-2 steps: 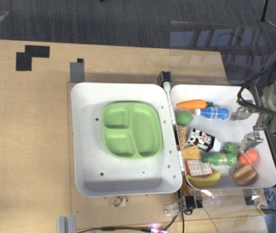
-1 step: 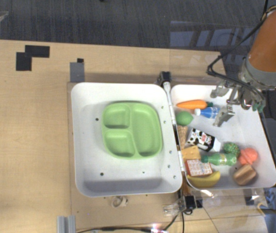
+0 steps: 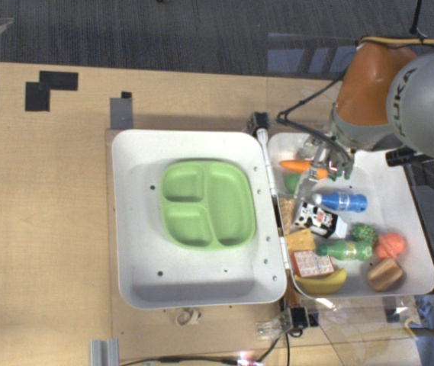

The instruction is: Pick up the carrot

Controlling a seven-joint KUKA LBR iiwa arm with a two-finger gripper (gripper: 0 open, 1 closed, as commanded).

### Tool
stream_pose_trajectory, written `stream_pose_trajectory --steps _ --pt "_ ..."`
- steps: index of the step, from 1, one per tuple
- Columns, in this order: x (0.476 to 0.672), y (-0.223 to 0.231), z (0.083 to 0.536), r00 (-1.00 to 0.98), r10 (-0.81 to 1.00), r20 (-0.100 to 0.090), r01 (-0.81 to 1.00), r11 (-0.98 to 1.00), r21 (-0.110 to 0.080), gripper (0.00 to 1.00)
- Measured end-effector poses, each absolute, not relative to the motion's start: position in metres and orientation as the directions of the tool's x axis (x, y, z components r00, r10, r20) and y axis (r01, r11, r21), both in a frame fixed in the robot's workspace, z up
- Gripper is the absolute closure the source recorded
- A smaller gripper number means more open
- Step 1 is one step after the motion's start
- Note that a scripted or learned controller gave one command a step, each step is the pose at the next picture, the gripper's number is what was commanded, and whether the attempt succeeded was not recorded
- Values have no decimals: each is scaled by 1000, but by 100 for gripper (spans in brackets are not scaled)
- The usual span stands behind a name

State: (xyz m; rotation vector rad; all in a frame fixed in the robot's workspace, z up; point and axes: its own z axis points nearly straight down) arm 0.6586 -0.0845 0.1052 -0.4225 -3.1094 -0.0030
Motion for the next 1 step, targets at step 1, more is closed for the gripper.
stream_pose_trajectory --steps 1 --pt "650 -83 88 -891 454 -11 454 891 5 0"
